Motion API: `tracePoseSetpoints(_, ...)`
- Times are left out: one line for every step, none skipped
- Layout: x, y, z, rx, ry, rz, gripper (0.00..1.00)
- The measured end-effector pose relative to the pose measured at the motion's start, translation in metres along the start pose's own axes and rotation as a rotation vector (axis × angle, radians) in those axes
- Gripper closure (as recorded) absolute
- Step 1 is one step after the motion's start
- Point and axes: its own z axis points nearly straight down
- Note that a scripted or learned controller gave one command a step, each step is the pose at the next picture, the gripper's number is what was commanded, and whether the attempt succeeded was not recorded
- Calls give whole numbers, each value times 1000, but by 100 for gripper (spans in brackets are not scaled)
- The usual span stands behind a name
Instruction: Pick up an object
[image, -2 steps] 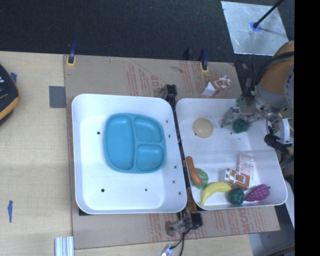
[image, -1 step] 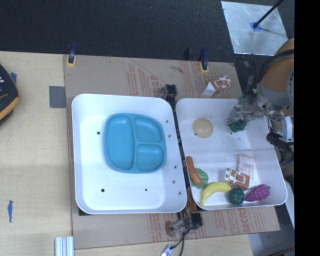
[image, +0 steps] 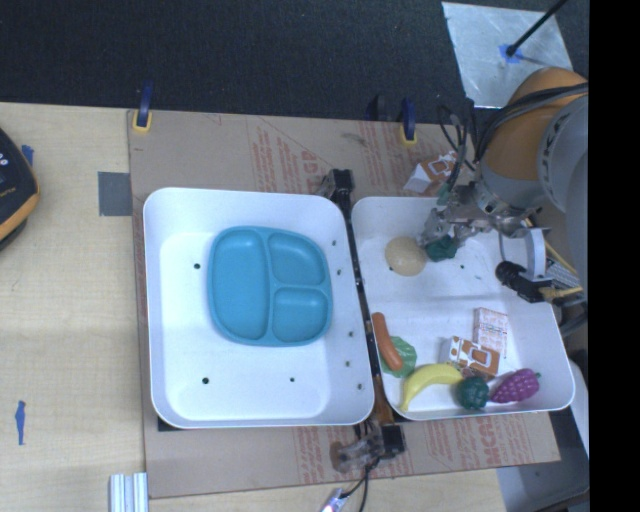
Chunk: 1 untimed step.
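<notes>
The gripper (image: 443, 243) sits low over the back of the right bin (image: 450, 280), and its jaws appear to pinch a small dark green object (image: 440, 250), though the view is too coarse to be sure of the grip. Just left of it, touching or nearly so, lies a pale tan ball (image: 405, 256). Toward the near edge of the same bin lie a carrot (image: 384, 342), a banana (image: 430, 383), a green vegetable (image: 472, 393), purple grapes (image: 515, 385) and two small cartons (image: 482, 340). The left bin (image: 180, 330) holds a blue divided plate (image: 270, 285).
</notes>
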Motion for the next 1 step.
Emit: tracePoseSetpoints(70, 1, -80, -3, 1, 1, 100)
